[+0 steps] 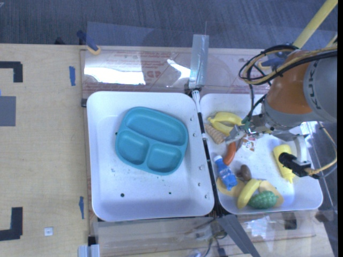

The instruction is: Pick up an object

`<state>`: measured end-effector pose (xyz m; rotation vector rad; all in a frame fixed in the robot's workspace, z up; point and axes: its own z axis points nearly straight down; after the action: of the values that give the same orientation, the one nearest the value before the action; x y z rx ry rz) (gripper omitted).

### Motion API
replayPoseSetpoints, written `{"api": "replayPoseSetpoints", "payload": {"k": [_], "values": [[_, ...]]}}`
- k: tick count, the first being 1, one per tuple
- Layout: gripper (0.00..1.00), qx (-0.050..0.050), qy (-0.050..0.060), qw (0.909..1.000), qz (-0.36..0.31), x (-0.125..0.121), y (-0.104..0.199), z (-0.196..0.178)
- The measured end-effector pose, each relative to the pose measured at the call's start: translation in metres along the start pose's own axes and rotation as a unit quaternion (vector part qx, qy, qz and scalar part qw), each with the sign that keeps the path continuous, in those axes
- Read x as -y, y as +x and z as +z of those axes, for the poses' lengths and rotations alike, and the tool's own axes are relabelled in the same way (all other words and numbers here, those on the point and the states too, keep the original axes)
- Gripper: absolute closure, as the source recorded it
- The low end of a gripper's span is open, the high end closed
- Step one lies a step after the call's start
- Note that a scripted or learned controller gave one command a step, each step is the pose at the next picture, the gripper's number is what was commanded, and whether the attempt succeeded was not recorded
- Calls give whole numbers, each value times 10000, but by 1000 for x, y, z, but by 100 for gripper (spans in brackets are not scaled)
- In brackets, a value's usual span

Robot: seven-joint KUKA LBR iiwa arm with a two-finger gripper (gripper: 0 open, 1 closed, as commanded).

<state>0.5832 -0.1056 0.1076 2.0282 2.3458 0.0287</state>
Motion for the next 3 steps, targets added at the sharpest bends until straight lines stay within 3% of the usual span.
{"api": "replayPoseSetpoints", "payload": {"k": [1, 2, 3], "values": [[100, 72, -116, 9999, 12, -6, -5, -17], [100, -74, 112, 9942, -1063, -8, 4, 6], [0, -89, 145, 9942, -1058, -6, 4, 9]]}}
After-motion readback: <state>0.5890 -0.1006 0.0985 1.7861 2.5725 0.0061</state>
